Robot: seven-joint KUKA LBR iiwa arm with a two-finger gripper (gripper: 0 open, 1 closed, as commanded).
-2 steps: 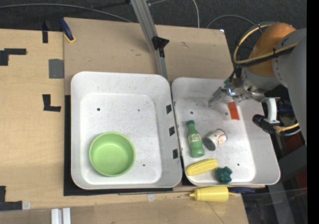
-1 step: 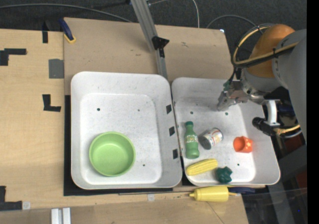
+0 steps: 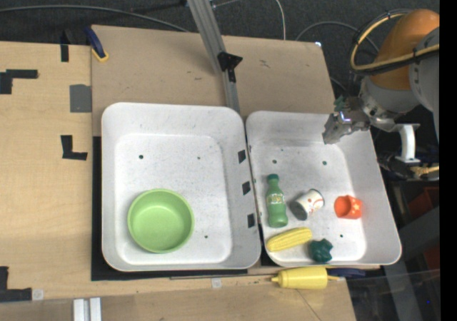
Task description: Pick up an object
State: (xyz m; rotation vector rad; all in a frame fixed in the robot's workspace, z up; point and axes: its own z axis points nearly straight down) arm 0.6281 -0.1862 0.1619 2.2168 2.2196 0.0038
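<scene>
With its jaws' state impossible to tell, the gripper [image 3: 337, 129] hovers up-right of the green bottle [image 3: 276, 200], which lies apart from neighbours and seems best taken by a straight descent.

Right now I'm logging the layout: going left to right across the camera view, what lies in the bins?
green bowl → green bottle → white cup → orange cup
</scene>
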